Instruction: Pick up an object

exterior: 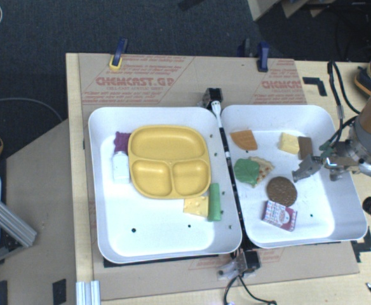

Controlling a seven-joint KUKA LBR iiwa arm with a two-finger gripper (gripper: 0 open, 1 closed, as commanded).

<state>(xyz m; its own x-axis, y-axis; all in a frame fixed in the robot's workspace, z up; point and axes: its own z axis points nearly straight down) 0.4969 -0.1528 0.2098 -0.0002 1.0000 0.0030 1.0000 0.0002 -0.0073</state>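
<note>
The divided plate point(169, 161) lies in the left bin point(109, 227). Right of the plate, in the right bin point(319, 224), lie a cookie point(281, 190) and a packet point(279, 215).

Grey KUKA arm reaching in from the right, its grey two-finger gripper point(314, 168) low, fingers spread apart, gripping nothing

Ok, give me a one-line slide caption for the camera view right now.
Gripper hovers open over the right bin beside the brown disc; yellow divided tray sits in the left bin.
</note>
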